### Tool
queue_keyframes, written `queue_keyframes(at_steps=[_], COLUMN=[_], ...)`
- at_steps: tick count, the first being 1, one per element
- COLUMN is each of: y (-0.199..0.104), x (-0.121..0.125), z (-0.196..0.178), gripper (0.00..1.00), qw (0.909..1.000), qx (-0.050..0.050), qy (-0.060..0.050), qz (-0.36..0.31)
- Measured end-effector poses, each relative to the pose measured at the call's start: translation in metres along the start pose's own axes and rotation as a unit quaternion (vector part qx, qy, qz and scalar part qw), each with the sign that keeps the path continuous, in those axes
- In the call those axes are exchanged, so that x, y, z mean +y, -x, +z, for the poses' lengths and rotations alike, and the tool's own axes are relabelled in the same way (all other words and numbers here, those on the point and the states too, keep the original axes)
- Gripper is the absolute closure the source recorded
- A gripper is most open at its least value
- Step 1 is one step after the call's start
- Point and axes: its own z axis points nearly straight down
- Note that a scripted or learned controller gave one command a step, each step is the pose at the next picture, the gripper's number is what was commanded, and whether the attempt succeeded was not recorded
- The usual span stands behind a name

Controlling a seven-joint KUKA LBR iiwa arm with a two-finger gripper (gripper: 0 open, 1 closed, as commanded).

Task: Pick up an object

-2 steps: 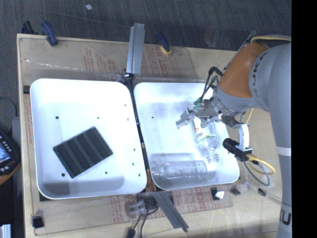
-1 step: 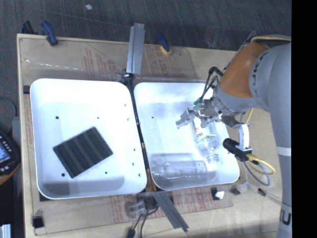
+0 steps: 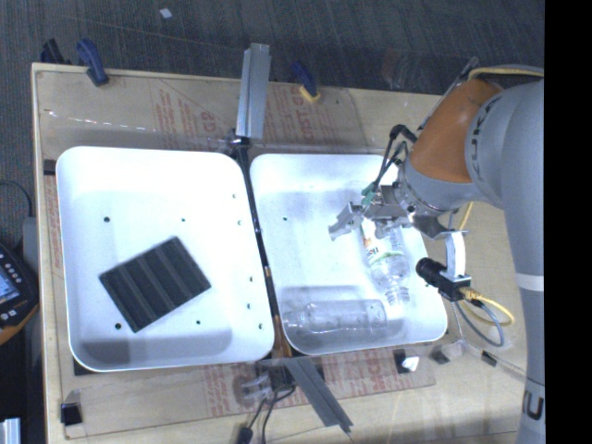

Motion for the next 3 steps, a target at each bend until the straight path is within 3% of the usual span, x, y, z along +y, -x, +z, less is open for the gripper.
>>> queue_keyframes(at_steps=[3], y=[0.0], x=[0.0], z=[0.0], gripper=[0.0], qw=[1.0], qx=[0.0], qy=[0.0], qz=[0.0])
